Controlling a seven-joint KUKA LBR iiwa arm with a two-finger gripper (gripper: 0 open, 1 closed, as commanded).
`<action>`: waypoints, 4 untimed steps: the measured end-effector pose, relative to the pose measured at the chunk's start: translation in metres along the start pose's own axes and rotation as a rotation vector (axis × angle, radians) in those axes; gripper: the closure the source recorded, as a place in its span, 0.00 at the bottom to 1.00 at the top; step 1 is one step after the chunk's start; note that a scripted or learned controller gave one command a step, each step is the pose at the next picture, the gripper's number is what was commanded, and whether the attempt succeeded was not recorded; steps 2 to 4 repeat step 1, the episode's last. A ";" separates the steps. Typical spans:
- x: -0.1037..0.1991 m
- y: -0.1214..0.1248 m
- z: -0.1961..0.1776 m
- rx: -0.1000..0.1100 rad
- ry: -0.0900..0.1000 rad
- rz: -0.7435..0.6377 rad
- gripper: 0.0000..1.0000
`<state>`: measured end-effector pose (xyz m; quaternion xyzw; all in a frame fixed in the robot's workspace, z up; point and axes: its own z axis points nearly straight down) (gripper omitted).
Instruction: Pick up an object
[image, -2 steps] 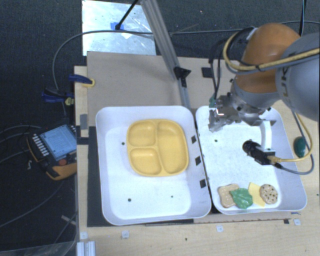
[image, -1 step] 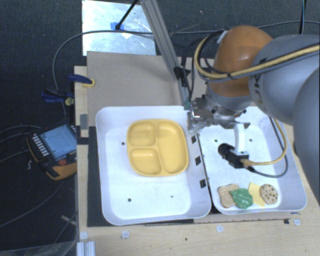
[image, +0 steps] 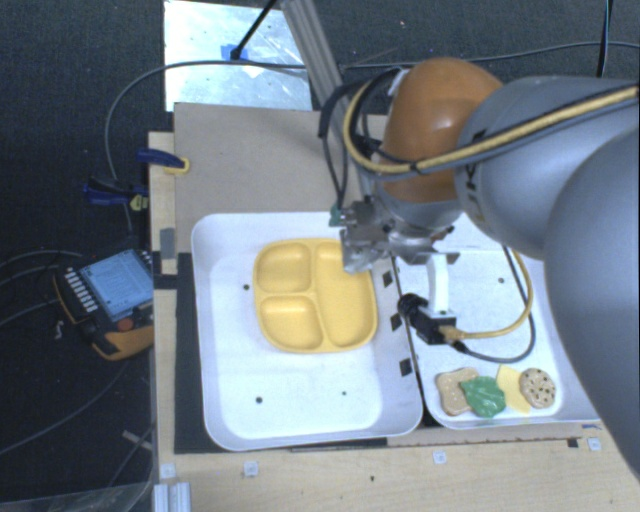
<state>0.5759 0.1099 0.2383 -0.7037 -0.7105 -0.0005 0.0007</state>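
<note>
Approach step: gripper (image: 362, 255) is hovering at yellow plate (image: 312, 296) rim, jaw state unclear; next, lowering squarely onto that rim.

1. White: both shallow bins, left bin (image: 230, 400) and right bin (image: 500, 270), the left dotted with a few small dark marks.
2. Plain yellow: the divided plate (image: 310, 295).
3. Tan: a toast-shaped piece (image: 456, 390); green: a leafy piece (image: 487, 397); pale yellow: a wedge (image: 513, 385); beige with dark speckles: a round cookie (image: 538, 387).
4. Grey with an orange band: the arm (image: 560, 170); yellow: the cable (image: 500, 330) along it.
5. Light brown: the bench top (image: 250, 160).
6. Blue face, orange and black casing: a handheld device (image: 110, 300) left of the bench.
7. Dark grey: the surrounding floor (image: 70, 100).
</note>
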 end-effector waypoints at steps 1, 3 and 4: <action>-0.003 0.000 0.000 -0.001 -0.001 0.005 0.00; -0.003 0.000 0.000 -0.001 -0.001 0.005 0.00; -0.003 0.000 0.000 -0.001 -0.001 0.005 0.00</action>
